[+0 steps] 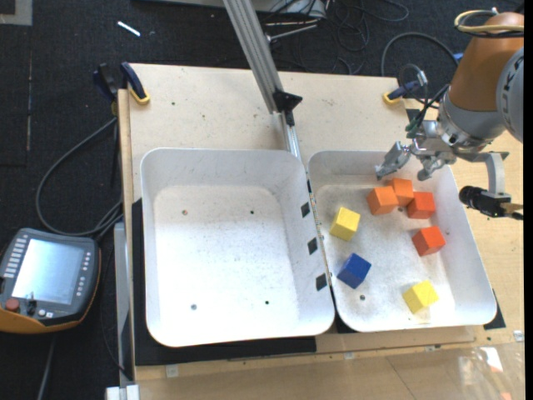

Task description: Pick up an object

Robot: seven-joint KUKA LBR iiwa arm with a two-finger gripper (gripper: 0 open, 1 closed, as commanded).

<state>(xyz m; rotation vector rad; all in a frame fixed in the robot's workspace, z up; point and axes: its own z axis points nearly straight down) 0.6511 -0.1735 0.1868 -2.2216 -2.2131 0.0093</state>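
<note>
Gripper (410, 167) spread wide (nothing between fingers), poised above orange cubes (393, 196), arm slanting from right.

Around the bins: bystanders on and beside the table

A grey handheld control pendant (46, 277) lies left of the pale wooden table (208, 111); blue-and-yellow clamps (133, 83) grip its far corners; black cables (71, 161) trail across dark floor.

A pale wooden bench (216, 111) stands on dark carpet (58, 140) strewn with black cables (75, 161).
</note>
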